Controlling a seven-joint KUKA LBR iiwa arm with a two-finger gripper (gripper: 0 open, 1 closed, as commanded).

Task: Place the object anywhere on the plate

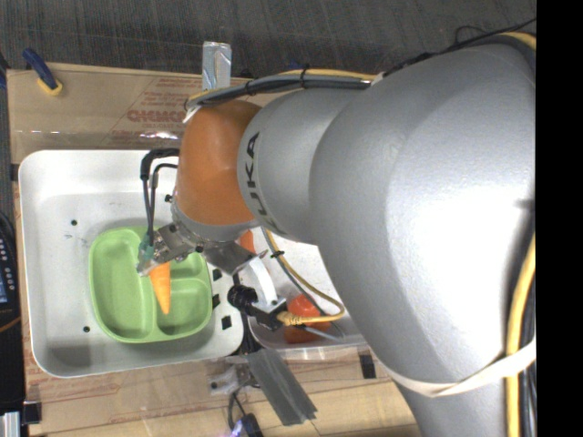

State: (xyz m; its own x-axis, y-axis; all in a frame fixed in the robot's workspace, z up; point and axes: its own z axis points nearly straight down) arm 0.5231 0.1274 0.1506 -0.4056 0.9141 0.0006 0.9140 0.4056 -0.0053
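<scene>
Green plate (118,289), one; orange carrot (161,289), one, on it.

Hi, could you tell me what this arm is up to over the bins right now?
The grey arm reaches in from the right, and its gripper sits low over the green divided plate in the left white bin. An orange carrot-shaped object lies over the plate's dividing ridge, its upper end right at the gripper. Whether it is held or released cannot be told. Reddish-orange items show in the right bin.
</scene>
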